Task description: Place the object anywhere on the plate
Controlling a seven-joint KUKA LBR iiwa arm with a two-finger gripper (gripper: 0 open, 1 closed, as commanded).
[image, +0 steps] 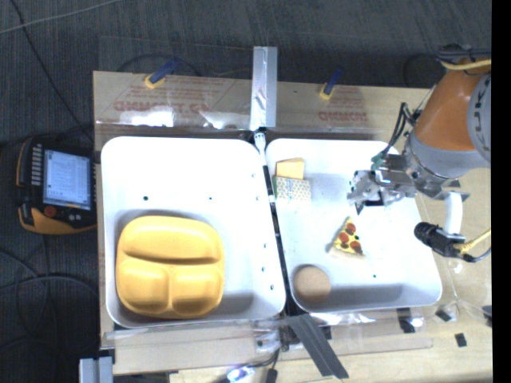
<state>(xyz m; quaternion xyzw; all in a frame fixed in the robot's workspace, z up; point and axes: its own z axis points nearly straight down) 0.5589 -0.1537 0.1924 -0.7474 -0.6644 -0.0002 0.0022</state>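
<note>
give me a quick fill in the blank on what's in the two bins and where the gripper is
1. The yellow divided plate lies in the ____ bin.
2. The pizza slice lies in the ____ bin, below the gripper in the camera view.
3. The round brown object sits near that bin's front-____ corner.
4. The yellow block rests against the ____ between the bins.

Missing words: left; right; left; divider

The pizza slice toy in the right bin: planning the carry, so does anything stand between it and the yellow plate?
The raised rims where the two white bins meet lie between the triangular pizza slice toy and the yellow sectioned plate; nothing else visible does.
</note>
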